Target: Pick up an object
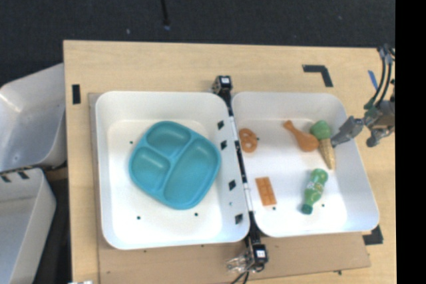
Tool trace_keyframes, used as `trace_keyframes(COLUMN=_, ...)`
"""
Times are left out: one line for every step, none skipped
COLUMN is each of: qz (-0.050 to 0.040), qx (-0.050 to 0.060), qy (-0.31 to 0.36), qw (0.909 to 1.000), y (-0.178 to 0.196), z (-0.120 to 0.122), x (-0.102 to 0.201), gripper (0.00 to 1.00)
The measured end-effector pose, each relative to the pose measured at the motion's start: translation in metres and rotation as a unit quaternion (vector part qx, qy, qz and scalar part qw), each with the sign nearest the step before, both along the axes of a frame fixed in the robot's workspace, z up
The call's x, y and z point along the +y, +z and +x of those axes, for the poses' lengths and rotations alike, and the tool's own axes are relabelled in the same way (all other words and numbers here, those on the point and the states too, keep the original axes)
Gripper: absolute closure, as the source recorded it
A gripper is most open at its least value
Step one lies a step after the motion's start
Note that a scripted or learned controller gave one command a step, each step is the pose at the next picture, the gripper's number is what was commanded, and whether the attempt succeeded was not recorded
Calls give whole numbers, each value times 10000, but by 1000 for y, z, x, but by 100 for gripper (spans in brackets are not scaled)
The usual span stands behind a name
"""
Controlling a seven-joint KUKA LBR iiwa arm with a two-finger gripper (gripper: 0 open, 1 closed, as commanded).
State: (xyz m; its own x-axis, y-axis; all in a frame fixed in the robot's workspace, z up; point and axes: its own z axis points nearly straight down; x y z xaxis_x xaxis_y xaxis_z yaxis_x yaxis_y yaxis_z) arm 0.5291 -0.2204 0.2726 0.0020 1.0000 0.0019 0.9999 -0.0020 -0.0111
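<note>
The right bin (353,209) holds several small items. There is a brown pretzel (247,140), an orange waffle-like bar (266,191), a tan drumstick-shaped piece (300,136), a green-topped ice cream cone (324,142) and a green bottle (313,191). My gripper (355,138) hangs over the bin's right rim, just right of the cone. It is open, with nothing between its fingers (342,132).
A blue divided plate (174,164) lies in the left bin (106,209). A raised divider with black clips (234,163) separates the two bins. White containers (30,123) stand off the bench's left side. Cables (383,83) trail by the arm at the right edge.
</note>
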Motion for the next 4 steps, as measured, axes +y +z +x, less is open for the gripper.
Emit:
trace_keyframes(qz=-13, qx=-63, qy=14, qw=10000, y=7, z=2, x=1, gripper=0)
trace_keyframes(qz=-16, qx=-45, qy=10, qw=10000, y=-42, z=4, x=9, gripper=0)
trace_keyframes(qz=-15, qx=-40, qy=4, qw=10000, y=-88, z=7, x=15, gripper=0)
trace_keyframes(qz=-17, qx=-44, qy=8, qw=10000, y=-142, z=13, x=22, gripper=0)
